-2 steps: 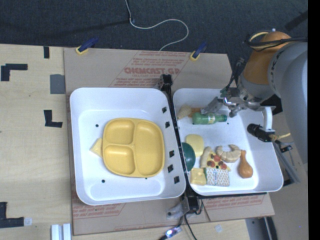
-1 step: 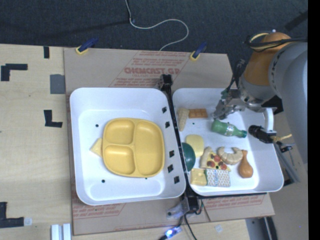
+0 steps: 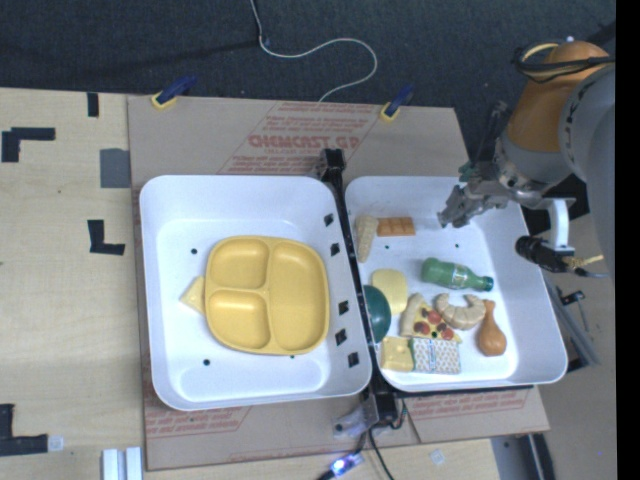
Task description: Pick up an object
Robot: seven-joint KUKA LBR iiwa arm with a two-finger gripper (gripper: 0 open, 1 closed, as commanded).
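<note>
Grey arm — hand [image 3: 458, 211] above right bin's [image 3: 530, 368] far edge

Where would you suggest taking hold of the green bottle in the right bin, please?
Probably across the green bottle's body, near its middle, coming straight down from above. It lies on its side with its long axis running roughly left to right, neck towards the right, and white floor shows along its far side. The croissant lies close on the near side.

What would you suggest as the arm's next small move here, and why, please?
Probably a short descent with a slight shift toward the green bottle. The gripper sits above the right bin near its far edge, over bare floor, holding nothing I can see, and the bottle lies just nearer the camera, apart from the crowded toys.
</note>
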